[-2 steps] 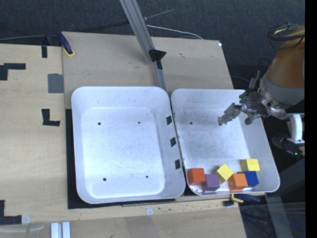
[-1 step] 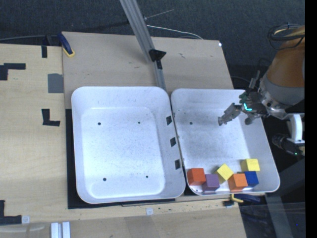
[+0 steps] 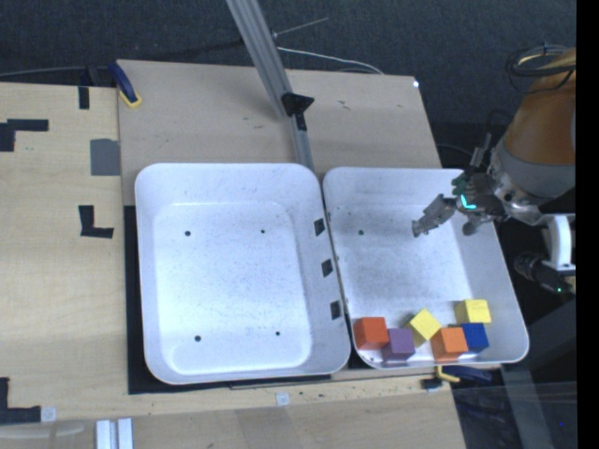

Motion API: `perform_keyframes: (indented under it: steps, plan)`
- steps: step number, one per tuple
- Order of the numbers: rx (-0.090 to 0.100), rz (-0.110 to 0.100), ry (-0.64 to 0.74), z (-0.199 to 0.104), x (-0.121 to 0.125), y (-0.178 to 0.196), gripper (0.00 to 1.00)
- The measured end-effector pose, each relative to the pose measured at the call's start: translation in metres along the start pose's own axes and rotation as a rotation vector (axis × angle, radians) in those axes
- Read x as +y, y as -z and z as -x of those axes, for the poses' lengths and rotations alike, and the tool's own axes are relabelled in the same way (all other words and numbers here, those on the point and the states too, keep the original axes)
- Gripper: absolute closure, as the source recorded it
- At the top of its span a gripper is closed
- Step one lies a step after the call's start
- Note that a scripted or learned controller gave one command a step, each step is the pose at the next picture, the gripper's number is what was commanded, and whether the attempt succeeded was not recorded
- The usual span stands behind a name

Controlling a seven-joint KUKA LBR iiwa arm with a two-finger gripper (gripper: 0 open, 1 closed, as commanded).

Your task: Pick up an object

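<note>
You're looking down at a pale wood-grain bench point(image 3: 56, 251) w/ two shallow white bins, glossy plastic w/ rounded corners. Left bin point(image 3: 164, 195) fills the frame's centre-left; right bin point(image 3: 393, 251) sits centre-right, touching it. A ribbed metal rail point(image 3: 257, 40) slants down from top centre to the bins' junction.

At right edge, the arm point(image 3: 543, 148) w/ orange band is partly cut off. Its gripper point(image 3: 432, 218) hovers over the right bin's upper part; it's small and blurred, so you can't tell how the jaws stand, and nothing shows btwn them.

Small cubes cluster along the right bin's lower edge: orange cube point(image 3: 372, 331), purple cube point(image 3: 401, 342), tilted yellow cube point(image 3: 425, 325), second orange cube point(image 3: 450, 340), blue cube point(image 3: 474, 337), second yellow cube point(image 3: 475, 311). Black tape marks at far left; no legible writing.
</note>
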State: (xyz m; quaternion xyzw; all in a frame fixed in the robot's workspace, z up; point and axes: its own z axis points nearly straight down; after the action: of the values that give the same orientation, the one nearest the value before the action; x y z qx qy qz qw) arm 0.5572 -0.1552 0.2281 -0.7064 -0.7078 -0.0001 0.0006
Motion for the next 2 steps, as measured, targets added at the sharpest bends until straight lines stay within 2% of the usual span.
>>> perform_keyframes:
  steps: [2]
  plan:
    - [0.0,0.0,0.0,0.0,0.0,0.0,0.0]
